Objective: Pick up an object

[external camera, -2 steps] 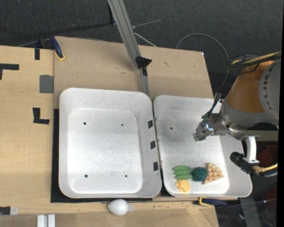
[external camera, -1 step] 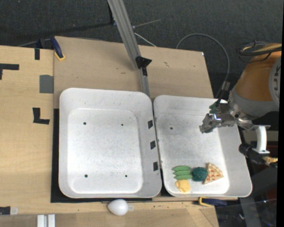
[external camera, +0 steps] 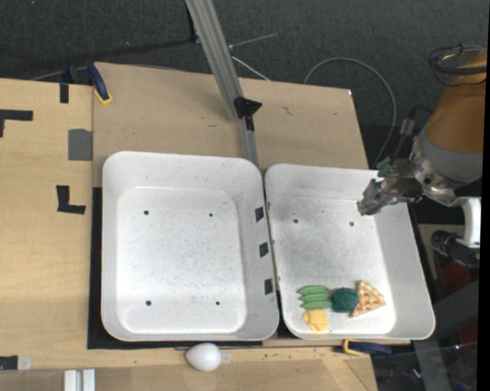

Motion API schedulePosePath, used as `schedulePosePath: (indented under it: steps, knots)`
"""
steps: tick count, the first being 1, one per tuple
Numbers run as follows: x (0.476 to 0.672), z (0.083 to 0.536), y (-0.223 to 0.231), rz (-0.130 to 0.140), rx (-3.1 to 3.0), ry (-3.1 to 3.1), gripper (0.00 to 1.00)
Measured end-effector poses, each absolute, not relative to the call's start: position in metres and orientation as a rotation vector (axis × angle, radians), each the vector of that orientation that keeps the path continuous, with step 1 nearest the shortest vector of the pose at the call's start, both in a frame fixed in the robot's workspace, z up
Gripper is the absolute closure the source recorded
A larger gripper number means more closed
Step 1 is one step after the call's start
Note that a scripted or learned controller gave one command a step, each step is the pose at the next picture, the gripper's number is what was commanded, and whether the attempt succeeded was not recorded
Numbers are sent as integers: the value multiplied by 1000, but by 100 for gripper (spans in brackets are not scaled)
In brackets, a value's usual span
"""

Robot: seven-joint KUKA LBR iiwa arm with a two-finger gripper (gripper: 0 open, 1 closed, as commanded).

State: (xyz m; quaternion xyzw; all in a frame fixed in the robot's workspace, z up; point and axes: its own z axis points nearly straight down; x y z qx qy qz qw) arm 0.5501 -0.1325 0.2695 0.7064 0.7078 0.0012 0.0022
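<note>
Pincer [external camera: 370,202] above speckled white bin [external camera: 404,236]

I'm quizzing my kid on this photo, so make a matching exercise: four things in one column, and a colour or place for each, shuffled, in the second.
Column one:
1. pizza slice toy
2. pea pod toy
3. white egg
4. gripper

Column two:
A. on the bench, outside the bins, by the left bin's near edge
B. above the right bin's far right part
C. green, left of the dark green toy
D. orange and tan, rightmost of the toy cluster

Pairs: 1-D, 2-C, 3-A, 4-B
</note>
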Motion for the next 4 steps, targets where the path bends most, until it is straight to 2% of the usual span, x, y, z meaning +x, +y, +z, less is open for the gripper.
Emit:
schedulePosePath:
  steps: [3, 4]
  knots:
    - [542, 247, 31, 0, 2215, 2233, 100]
    - [529, 230, 76, -5, 2217, 2231, 100]
